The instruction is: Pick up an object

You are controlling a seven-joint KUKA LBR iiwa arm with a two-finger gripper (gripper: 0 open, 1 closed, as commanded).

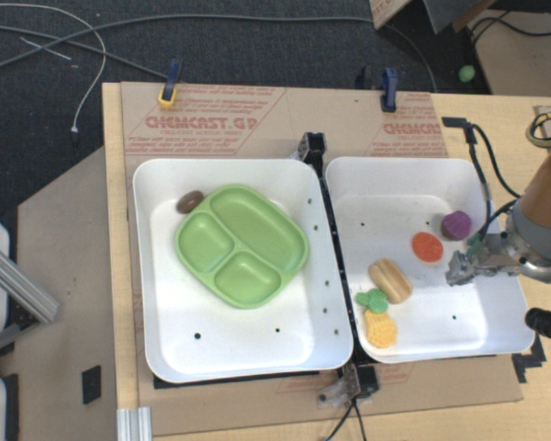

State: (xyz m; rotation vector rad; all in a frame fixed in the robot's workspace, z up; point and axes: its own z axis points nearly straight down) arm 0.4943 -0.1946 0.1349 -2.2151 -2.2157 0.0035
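Your gripper (459, 272) hangs low in the right bin (413, 177) with nothing visibly between its jaws, and I cannot tell how they stand. The orange piece (428, 246) lies just left of them, untouched; the whole pick remains.

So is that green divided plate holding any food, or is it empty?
Empty. All three compartments of the green plate show bare green; the small brown item lies beside it on the bin floor.
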